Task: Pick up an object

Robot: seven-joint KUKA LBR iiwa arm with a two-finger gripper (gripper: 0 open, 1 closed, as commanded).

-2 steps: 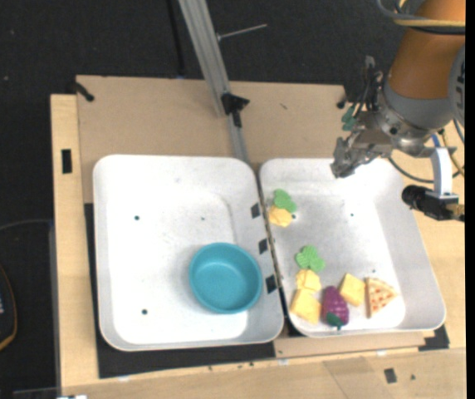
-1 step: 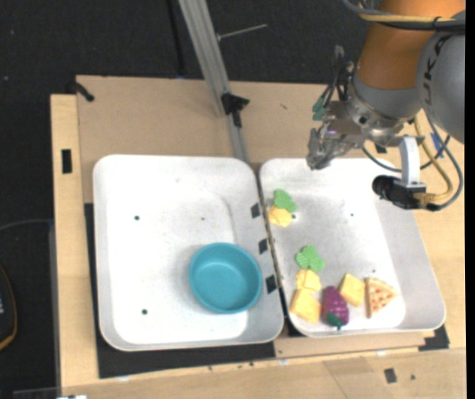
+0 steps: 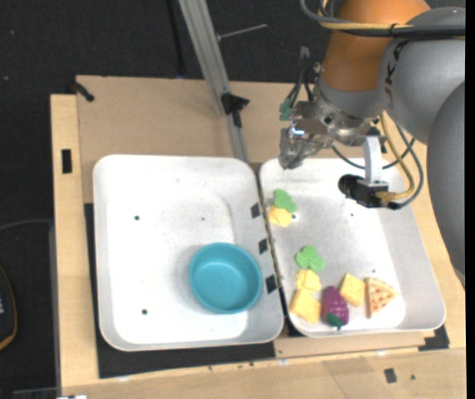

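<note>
My gripper (image 3: 290, 158) hangs over the far left corner of the right bin (image 3: 403, 248), its dark fingers pointing down and nothing visibly held between them. Just in front of it, by the bin's left wall, lies a small green and yellow toy (image 3: 281, 209). Nearer the front sit a green leafy piece (image 3: 309, 258), yellow blocks (image 3: 306, 300), a purple grape bunch (image 3: 335, 306), a yellow cheese cube (image 3: 352, 288) and a pizza slice (image 3: 378, 295).
A teal bowl (image 3: 223, 278) stands in the left bin (image 3: 146, 214) near its front right. A slanted metal pole (image 3: 213, 65) rises behind the bins. A black cable fitting (image 3: 362, 191) hangs off the arm over the right bin.
</note>
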